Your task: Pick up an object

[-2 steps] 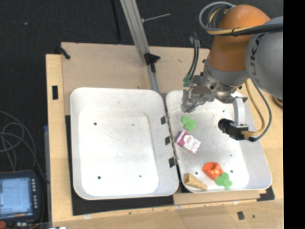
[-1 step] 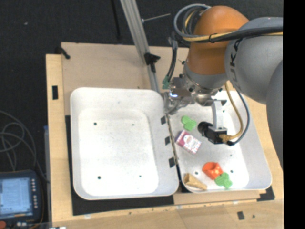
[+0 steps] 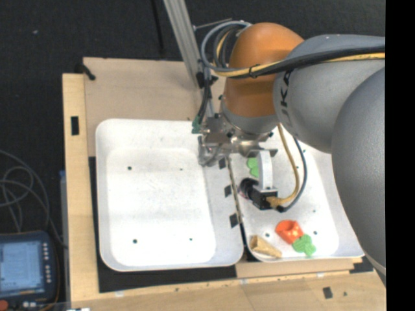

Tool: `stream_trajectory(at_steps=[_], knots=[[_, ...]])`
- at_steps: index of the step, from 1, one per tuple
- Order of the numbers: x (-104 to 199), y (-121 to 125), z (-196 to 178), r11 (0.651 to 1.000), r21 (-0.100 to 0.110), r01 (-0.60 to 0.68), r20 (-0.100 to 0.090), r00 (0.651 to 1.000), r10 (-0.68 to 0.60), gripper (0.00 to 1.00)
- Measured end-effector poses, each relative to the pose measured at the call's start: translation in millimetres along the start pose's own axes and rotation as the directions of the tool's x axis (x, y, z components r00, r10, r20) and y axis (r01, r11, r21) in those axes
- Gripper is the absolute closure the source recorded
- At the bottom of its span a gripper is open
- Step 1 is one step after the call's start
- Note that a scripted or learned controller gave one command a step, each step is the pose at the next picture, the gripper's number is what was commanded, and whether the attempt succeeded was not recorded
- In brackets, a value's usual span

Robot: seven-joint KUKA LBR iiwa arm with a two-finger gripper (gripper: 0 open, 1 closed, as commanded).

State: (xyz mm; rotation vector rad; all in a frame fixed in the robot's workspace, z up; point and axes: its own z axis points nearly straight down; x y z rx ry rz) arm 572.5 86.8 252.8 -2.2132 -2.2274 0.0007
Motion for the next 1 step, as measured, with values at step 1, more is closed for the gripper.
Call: stream_trajectory(at_steps=[1], knots=[[-2.8, 0.7, -1.0, 1.000, -0.002, -0.006, 0.000, 1.000, 0.006, 0.00]])
